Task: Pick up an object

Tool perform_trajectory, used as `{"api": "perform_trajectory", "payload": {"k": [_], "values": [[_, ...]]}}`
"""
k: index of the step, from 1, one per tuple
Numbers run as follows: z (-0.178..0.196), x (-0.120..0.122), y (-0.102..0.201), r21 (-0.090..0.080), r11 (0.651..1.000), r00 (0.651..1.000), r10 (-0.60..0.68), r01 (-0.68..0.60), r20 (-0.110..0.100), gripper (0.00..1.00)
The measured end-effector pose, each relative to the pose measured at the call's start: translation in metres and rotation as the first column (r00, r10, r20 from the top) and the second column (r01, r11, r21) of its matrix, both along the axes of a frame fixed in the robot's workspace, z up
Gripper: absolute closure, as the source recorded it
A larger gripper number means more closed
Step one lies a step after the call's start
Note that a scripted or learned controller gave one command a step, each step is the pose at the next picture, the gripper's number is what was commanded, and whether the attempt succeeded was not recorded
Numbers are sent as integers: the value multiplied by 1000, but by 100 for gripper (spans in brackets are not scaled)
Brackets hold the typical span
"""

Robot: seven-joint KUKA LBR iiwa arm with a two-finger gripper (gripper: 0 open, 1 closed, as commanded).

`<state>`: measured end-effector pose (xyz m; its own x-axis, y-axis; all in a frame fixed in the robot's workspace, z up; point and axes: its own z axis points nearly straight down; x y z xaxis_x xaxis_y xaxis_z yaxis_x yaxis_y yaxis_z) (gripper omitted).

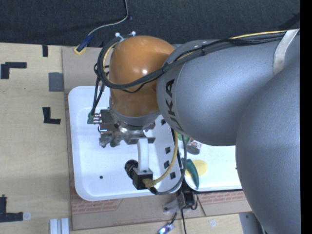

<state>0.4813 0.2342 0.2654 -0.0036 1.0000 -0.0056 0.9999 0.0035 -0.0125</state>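
Observation:
My gripper point(122, 136) hangs below the orange wrist band, low over the middle of the left white bin point(83, 130). The wrist and arm hide most of it from above, and I see nothing held in it. In the right bin point(222, 179), close to the divider, lie a yellow object point(200, 167), a green and blue object point(191, 175) and a small red and white item point(193, 145). The arm covers parts of all three.
The big grey arm covers the right bin's upper part and the view's right half. A tiny dark speck point(101, 177) sits on the left bin's floor near its front. Tan bench with black marks lies to the left.

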Motion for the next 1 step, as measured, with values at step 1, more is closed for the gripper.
{"api": "perform_trajectory", "payload": {"k": [1], "values": [[133,3,-1,12,1000,1000,0,0,24,100]]}}
